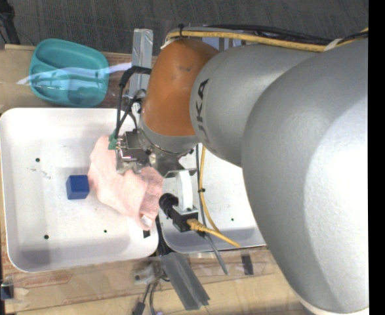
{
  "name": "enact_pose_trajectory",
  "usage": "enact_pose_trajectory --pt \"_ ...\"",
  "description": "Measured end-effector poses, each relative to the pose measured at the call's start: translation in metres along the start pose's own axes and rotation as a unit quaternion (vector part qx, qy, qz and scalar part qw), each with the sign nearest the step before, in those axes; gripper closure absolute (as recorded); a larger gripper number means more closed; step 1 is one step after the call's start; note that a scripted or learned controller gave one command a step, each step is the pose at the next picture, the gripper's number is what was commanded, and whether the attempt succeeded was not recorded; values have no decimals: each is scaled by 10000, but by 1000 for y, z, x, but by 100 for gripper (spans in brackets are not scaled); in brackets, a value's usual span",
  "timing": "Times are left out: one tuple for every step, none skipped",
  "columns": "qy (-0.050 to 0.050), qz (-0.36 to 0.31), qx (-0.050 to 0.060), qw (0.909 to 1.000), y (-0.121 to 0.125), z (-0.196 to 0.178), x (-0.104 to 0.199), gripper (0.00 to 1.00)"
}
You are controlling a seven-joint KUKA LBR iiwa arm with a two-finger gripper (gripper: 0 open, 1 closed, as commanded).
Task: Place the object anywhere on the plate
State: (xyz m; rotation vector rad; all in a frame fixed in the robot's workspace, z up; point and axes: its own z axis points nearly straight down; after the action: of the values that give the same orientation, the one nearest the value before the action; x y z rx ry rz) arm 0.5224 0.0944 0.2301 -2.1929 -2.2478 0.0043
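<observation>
Pink cloth [123,182] lies in the left bin [21,143] beneath your gripper [130,155]; whether it's gripping, I cannot tell. The blue cube [77,187] sits beside the cloth, apparently ungrasped; you likely need a grasp next

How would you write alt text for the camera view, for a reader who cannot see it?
A large grey arm with an orange band reaches from the right over a white bin, its gripper at a crumpled pink cloth. A small blue cube lies in the bin left of the cloth, and a teal container sits on the bench beyond the bin.
</observation>
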Motion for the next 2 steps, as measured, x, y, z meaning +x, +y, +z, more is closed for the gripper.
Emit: enact_pose_trajectory --pt "-37 766 -107 9970 32 115 44 100" --pt "-1 -732 3 9973 0 40 -2 100"
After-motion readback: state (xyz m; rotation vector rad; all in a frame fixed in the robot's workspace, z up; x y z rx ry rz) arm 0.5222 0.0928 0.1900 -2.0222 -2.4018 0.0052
